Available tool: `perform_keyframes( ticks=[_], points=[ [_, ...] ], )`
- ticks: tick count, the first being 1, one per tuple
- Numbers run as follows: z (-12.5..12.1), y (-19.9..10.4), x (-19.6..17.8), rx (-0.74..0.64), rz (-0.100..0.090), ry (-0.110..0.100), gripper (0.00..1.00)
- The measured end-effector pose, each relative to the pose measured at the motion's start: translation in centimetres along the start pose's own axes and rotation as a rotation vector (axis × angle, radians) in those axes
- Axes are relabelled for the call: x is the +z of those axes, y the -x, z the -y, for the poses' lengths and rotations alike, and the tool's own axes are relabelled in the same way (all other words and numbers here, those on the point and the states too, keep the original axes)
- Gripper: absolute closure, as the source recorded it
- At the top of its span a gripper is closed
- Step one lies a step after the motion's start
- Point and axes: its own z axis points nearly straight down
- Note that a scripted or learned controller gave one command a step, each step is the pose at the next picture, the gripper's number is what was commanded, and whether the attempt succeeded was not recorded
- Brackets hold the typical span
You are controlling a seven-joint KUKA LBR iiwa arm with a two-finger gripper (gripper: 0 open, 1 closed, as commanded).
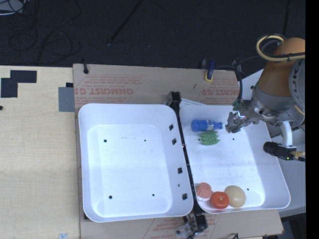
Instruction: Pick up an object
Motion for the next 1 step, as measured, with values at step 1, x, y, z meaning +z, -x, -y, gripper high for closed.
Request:
perform_keyframes(
  ticks=[1],
  points=[
    [-3.76, -4.48, -2.58, -0.001, -0.001, 0.002, 1.00]
  ],
)
